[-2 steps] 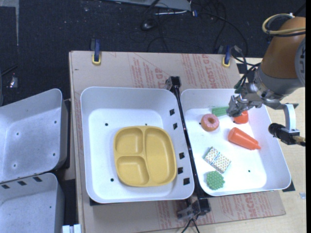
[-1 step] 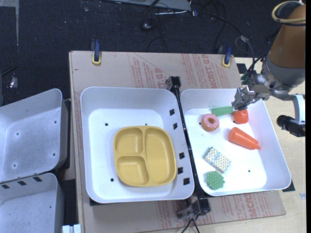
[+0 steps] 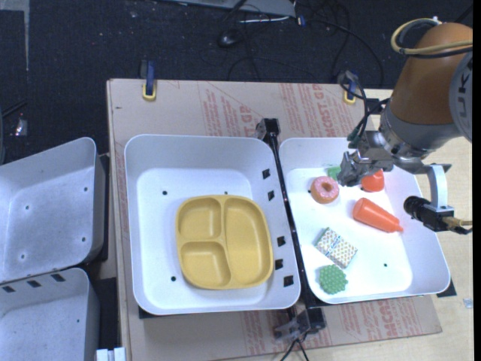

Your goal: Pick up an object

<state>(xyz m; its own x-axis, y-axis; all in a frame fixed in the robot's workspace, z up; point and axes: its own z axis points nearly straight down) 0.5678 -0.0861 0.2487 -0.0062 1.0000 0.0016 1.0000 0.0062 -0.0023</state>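
Observation:
The right bin (image 3: pixel 421 280) holds a pink frosted donut (image 3: pixel 325 190), an orange carrot-shaped cone (image 3: pixel 376 215), a small patterned white packet (image 3: pixel 336 247) and a green bumpy ball (image 3: pixel 331 278). A small red-orange object (image 3: pixel 373 181) sits just under the arm's wrist. My gripper (image 3: pixel 353 168) hangs low over the bin's far part, just right of the donut and beside the red-orange object. A green scrap (image 3: pixel 332 172) peeks out next to it.
The left bin (image 3: pixel 150 224) holds a yellow divided plate (image 3: pixel 224 241). A black divider (image 3: pixel 282 194) runs between the two bins. Grey trays (image 3: pixel 45 201) lie off the bench to the left. Clamps (image 3: pixel 149 81) sit at the bench's far edge.

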